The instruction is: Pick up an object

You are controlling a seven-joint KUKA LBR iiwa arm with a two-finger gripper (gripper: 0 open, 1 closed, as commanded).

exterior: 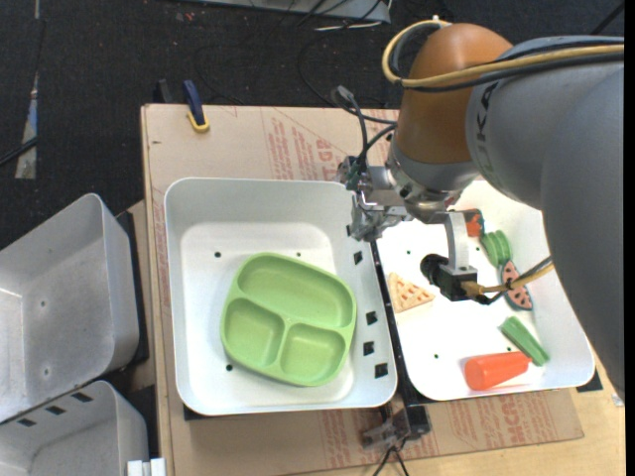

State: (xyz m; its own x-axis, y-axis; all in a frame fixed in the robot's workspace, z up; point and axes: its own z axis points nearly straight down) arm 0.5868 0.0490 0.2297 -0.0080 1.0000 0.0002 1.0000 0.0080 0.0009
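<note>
pincer [363, 222] by left bin [248, 244], cannot tell if spread or pressed | arm [556, 107] hides far end of right bin [437, 357]

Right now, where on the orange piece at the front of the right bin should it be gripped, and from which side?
Probably at its middle, from straight above, closing across its short width. The orange piece lies flat and long, running roughly left to right on the right bin floor. A green piece lies close by its right end, so the middle looks freer.

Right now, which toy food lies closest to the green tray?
The tan pizza slice; every other food lies farther right, away from the tray.
</note>
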